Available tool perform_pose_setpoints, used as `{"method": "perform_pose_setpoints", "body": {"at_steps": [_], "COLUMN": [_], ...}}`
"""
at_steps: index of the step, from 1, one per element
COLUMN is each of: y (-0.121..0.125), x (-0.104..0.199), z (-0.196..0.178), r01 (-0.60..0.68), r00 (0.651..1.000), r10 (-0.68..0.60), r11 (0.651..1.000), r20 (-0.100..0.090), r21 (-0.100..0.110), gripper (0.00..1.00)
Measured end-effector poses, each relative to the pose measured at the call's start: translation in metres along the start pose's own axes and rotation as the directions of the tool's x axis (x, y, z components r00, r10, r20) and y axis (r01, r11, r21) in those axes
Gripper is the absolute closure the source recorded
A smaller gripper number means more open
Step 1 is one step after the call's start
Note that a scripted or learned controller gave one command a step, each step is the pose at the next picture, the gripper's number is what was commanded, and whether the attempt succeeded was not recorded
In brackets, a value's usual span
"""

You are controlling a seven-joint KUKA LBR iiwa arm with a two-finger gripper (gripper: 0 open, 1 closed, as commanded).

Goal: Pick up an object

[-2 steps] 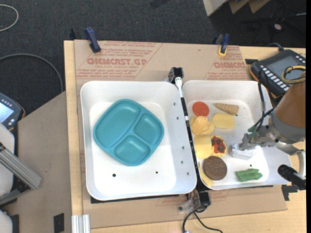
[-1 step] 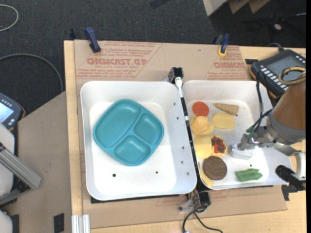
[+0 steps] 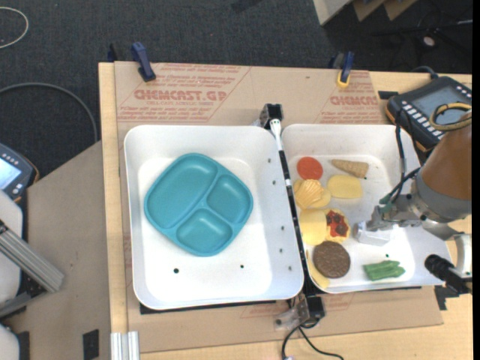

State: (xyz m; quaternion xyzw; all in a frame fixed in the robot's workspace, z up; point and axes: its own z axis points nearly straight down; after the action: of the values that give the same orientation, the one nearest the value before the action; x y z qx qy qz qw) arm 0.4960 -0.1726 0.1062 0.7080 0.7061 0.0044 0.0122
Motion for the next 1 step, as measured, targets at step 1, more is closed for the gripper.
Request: {"method": "perform_pose_setpoints", "body": {"at_steps": [1], "y": [0.0004], "x": [0.0002], "z": [0.0004], "r01": [0.001], "r00": [1.000], "r10": [-0.001], "r11": [1.000], "r20": [0.000], "r21": [0.000], "gripper": [1.00]}}
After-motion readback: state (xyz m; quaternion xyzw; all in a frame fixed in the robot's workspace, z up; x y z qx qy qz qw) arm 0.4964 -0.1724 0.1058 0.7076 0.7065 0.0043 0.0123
